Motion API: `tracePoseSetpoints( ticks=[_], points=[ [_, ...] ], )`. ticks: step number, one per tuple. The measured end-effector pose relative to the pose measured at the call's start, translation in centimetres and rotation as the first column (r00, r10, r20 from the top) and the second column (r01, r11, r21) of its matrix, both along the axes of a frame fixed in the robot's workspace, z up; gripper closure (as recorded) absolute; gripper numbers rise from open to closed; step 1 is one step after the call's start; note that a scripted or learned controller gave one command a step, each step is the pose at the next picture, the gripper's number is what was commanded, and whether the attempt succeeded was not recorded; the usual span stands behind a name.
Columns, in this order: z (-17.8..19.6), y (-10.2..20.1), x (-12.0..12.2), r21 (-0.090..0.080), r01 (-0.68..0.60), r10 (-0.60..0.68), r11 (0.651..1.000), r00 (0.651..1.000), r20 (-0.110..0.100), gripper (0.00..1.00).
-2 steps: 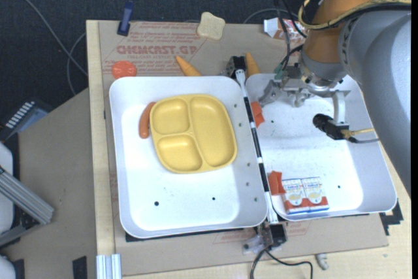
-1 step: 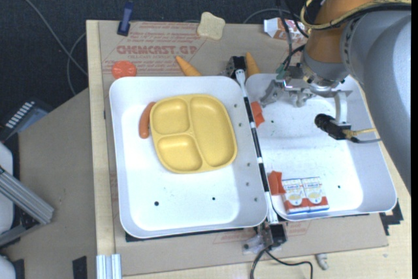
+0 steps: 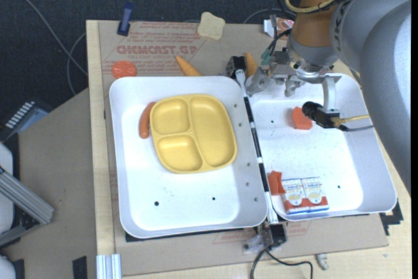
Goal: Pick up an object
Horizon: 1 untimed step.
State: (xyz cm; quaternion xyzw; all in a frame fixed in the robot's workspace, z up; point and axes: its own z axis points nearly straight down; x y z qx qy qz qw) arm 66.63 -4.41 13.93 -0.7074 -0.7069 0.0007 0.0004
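Over the far left corner of the right bin [image 3: 339, 153]: the end effector [image 3: 287, 80], pointing down below the grey wrist and the orange band; masked from above by the arm's own bulk, so cannot tell whether spread or pressed together. Just nearer the camera, flat on the bin floor: an orange block [image 3: 300, 118], close under the end effector (touching or merely beside, impossible to make out from this slant). At the near end of the same bin: a white, blue and red carton [image 3: 304, 195], lying flat; at its left a small red piece [image 3: 275, 182], perhaps part of it, hard to say.

In the left bin [image 3: 130, 186]: a yellow divided plate [image 3: 193, 132], roughly central; a reddish sausage [image 3: 144, 121] tucked against its left rim.

Beyond the bins on the desk [image 3: 163, 46]: a bread slice [image 3: 211, 25]; a carrot [image 3: 187, 66] just beside the left bin's far rim; a blue object [image 3: 125, 18] at the desk's edge, too small to name; an orange round thing [image 3: 123, 68] near the bin's corner; a black and yellow item [image 3: 236, 66] near where the bins meet, too muddled to identify.
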Motion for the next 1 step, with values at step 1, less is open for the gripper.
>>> tracePoseSetpoints(
  ticks=[1],
  points=[
    [-2.36, -7.89, -0.03, -0.002, 0.001, -0.001, 1.000, 1.000, 0.001, 0.00]
  ],
)
